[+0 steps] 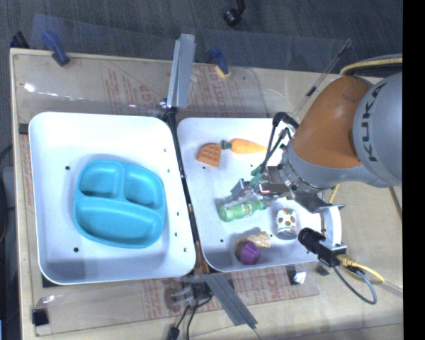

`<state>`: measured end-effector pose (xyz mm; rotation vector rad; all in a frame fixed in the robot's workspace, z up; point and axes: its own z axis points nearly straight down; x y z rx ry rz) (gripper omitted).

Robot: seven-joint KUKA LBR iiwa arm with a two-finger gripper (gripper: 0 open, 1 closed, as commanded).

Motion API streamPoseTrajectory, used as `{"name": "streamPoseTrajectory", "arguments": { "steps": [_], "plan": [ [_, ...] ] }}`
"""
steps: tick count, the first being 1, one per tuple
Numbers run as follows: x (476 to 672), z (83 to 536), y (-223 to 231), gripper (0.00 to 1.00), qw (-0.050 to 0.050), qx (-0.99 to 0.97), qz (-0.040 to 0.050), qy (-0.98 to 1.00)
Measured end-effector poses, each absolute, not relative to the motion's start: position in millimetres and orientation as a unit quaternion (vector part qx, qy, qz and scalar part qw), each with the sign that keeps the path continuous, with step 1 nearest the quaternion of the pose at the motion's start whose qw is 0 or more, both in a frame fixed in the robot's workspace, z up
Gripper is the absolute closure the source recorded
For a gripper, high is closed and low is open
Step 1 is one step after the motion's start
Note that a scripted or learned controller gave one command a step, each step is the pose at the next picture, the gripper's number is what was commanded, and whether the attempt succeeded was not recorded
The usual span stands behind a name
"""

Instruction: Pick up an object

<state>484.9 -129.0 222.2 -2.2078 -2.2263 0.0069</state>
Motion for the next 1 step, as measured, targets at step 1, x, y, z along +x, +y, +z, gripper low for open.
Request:
{"name": "streamPoseTrajectory", "arguments": {
  "steps": [1],
  "plan": [
    [499.4, 89.3, -121.5, 0.00, 0.001, -0.705, 0.0015, -0.709]
  ]
}}
